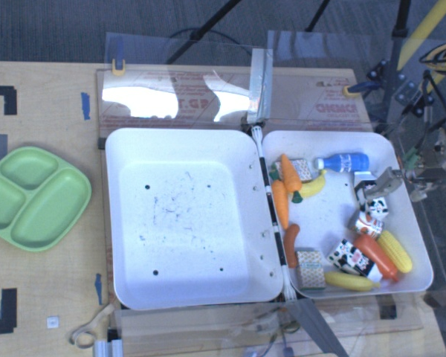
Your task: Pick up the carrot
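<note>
We see the two-finger metal gripper low over the right shallow white bin, reaching in from its right rim. Its fingers stand slightly apart with nothing between them, just above a small black-and-white cow-patterned figure.

The orange carrot lies well apart from the gripper, against the bin's left wall near the back, beside a second orange tapered piece and a yellow banana. A blue-and-white bottle lies between carrot and gripper. Nearer the front sit a yellow corn cob, a red-orange sausage shape and another banana. The left white bin adjoins; a green divided plate rests on the wooden bench.
</note>
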Controlling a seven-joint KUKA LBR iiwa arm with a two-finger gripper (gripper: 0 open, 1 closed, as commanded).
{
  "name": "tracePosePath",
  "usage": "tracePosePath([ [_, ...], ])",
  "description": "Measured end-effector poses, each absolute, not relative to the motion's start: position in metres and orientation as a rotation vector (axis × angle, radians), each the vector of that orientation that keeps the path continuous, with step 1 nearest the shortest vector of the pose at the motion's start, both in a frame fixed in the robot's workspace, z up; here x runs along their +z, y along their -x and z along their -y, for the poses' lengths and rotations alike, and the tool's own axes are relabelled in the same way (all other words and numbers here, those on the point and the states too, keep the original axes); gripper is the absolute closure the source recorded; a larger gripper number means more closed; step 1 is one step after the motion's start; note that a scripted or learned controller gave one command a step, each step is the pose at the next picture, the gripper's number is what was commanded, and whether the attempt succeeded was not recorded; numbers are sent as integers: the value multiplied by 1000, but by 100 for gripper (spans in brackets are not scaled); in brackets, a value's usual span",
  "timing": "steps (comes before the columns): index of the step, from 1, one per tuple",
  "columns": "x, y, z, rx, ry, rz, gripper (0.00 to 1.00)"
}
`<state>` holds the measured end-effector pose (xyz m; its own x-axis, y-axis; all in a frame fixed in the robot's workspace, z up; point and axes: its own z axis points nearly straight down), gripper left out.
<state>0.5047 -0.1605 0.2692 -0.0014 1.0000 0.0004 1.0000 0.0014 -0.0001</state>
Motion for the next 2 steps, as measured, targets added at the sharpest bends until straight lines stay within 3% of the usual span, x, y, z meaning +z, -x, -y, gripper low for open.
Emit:
tracePosePath([
  [1,135,-479,124,0,2261,2179,0],
  [2,196,-522,113,-2,2147,2295,0],
])
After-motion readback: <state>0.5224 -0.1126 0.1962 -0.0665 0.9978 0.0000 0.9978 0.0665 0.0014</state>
